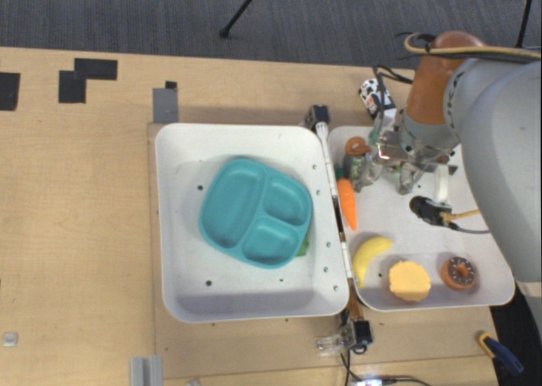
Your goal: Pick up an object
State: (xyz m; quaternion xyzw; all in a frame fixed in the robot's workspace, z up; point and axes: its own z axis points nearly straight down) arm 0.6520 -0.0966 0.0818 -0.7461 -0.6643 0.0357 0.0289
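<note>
Low over the right bin, the gripper hung near the carrot; whether it was wide or narrow I could not tell. Beyond the carrot lay a banana and a yellow block. A clean grasp would probably need the gripper centred across the carrot before closing.

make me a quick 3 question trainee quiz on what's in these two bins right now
1. True or false: the teal divided plate lies in the left bin.
2. Which item lies along the right bin's left wall? A) toy carrot B) toy banana C) yellow round piece
3. Fill in: the gripper hangs over the ____ bin.

Key:
1. True
2. A
3. right
</note>
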